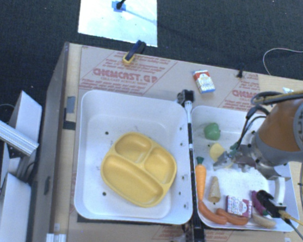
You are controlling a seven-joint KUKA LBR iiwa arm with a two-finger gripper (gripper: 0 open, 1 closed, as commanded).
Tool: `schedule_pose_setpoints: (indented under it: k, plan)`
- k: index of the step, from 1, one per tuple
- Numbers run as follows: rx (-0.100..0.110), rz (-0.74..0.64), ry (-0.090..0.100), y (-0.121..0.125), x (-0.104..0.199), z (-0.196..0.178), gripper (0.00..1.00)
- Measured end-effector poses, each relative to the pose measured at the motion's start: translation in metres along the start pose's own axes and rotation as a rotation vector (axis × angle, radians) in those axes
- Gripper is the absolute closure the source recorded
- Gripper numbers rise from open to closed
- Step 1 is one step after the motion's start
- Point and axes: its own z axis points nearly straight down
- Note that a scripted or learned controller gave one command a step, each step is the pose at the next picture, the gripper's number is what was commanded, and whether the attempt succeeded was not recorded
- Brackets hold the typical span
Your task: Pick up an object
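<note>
My gripper (227, 159) hangs low over the right bin (286, 227), near its left-middle, with the arm (287, 131) reaching in from the right. Right beside its tip, to the left, lies a pale yellow piece (217, 151). A green round piece (212, 131) sits further back. In front of the gripper are an upright orange carrot (200, 178), a beige cone (215, 189), a red-and-white box (238, 205), a red sausage (232, 217) and a purple eggplant (262, 202). Nothing shows as held.
The left bin (90, 154) holds a yellow divided plate (139, 168). A small red-and-white carton (204, 81) and a yellow-and-black tool (133, 52) lie on the board behind the bins. A divider bar (191, 144) runs between the bins.
</note>
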Motion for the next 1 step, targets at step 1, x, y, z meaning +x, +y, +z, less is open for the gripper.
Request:
schedule_pose_setpoints:
  k: [1]
  plan:
    - [0.001,0.0,0.0,0.1029,0.0099,0.0105,0.0]
